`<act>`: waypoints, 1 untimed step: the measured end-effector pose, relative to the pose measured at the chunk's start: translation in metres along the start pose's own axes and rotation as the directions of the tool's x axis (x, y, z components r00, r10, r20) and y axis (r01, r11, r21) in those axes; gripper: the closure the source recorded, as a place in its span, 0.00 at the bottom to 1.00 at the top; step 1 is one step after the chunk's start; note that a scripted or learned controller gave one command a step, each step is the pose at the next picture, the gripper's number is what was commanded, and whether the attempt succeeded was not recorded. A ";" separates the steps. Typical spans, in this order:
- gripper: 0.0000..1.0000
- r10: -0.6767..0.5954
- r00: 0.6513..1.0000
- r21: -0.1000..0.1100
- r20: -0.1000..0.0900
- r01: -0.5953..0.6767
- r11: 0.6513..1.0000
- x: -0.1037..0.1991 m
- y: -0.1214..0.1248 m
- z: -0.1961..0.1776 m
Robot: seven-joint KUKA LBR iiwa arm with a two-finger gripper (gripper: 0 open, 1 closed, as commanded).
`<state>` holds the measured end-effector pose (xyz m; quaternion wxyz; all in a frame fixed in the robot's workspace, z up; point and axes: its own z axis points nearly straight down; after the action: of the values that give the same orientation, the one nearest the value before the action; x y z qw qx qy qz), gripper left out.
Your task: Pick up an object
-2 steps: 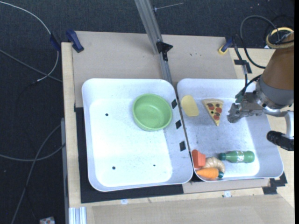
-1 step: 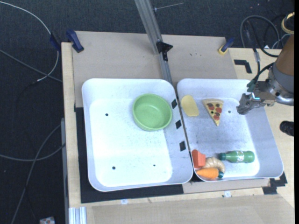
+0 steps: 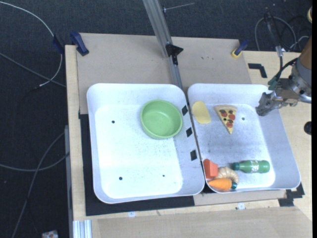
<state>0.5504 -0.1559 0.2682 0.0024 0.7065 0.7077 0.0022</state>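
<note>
My gripper [image 3: 264, 105] hangs over the right bin's [image 3: 247, 143] far right rim, with nothing visibly held. In that bin lie a pizza slice [image 3: 227, 116] and a pale yellow piece [image 3: 201, 112] at the back. A green bottle [image 3: 252, 166] rests on its side near the front. An orange carrot [image 3: 221, 184], a tan toy [image 3: 228, 173] and a red-orange block [image 3: 210, 168] crowd the front left corner. A green bowl [image 3: 161, 118] sits in the left bin [image 3: 124, 157].
A metal pole [image 3: 161, 29] slants down from the top to the gap between the bins. Blue [image 3: 78, 42] and yellow [image 3: 239, 47] clamps hold the board's back corners. Cables hang at the right by the arm.
</note>
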 end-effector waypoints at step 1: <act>1.00 -0.004 1.000 0.003 -0.001 0.004 1.000 0.055 0.024 0.014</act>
<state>0.5746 -0.1007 0.2541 0.0008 0.7049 0.7093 0.0013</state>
